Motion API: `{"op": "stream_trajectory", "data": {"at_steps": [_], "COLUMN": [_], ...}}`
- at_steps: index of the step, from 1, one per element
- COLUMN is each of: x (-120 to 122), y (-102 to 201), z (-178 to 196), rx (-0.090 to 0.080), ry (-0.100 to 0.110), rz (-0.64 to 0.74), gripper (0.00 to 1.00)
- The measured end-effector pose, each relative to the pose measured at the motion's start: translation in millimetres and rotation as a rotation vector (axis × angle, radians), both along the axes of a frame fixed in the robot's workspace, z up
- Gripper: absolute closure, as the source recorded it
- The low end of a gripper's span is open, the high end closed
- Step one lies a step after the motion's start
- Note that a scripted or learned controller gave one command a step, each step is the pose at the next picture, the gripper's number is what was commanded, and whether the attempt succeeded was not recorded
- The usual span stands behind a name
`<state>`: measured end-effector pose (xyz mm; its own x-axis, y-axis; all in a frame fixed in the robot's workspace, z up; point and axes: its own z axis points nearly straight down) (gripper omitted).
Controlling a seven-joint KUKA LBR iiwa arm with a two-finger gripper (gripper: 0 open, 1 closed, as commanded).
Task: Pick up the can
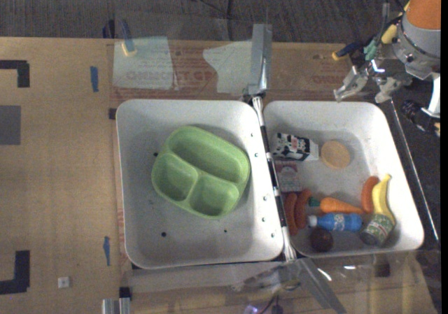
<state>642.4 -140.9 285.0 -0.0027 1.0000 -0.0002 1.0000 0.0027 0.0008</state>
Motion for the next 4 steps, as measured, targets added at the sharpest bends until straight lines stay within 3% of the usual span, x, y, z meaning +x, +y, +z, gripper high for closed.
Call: {"op": "stream_trajectory", "data": {"at_steps": [1, 2, 3, 4], "x": [0, 1, -40, -27], "y": [0, -15, -12, -60], "z": [0, -39, -199, -199], "rx": [0.0, 0.0, -0.001, -0.002], "ry": [0.0, 0.001, -0.003, -0.003], "rz": [0.0, -0.056, -0.072, 0.02], "gripper": [0.0, 0.0, 0.0, 0.0]}}
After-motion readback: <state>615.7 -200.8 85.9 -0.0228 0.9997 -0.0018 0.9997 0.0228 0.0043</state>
